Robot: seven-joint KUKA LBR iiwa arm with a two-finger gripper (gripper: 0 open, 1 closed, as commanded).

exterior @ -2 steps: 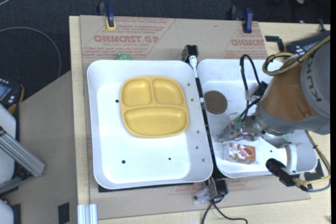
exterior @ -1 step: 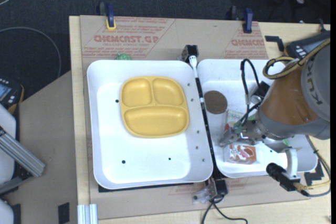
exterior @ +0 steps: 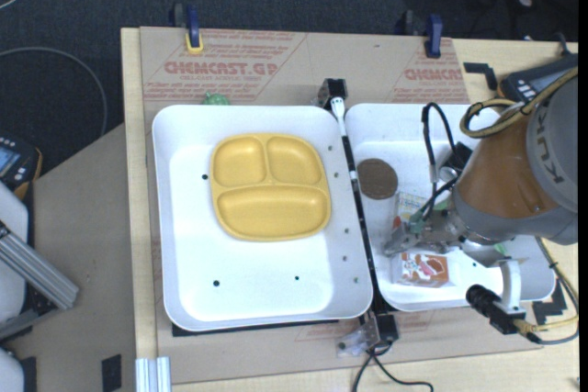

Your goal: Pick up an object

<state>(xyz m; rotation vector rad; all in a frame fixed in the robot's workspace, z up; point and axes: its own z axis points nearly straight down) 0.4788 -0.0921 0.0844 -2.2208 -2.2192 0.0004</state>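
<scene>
1. The landmark here is the yellow plastic divided tray with three compartments (exterior: 271, 186), lying flat in the upper half of the left shallow white bin (exterior: 184, 289).
2. To the right of the yellow tray, across the black seam where the bins meet, sits the right shallow white bin (exterior: 381, 128).
3. Just right of the tray, in that right bin, there is a brown round disc-shaped object (exterior: 377, 178).
4. Lower right of the tray, near the front of the right bin, lies a small flat packet printed in red and white (exterior: 423, 269); its print is too small to read.
5. The grey arm with its orange band (exterior: 501, 174) leans over the right bin, well right of the tray.
6. The two-finger gripper (exterior: 411, 232) hangs low between the brown disc and the packet; whether its jaws are wide or closed I cannot tell.
7. Behind the tray, the brown board (exterior: 230, 60) under the bins carries red print reading "CHEMCAST", repeated further right.
8. Blue clamps (exterior: 191, 23) grip the board's far edge.
</scene>
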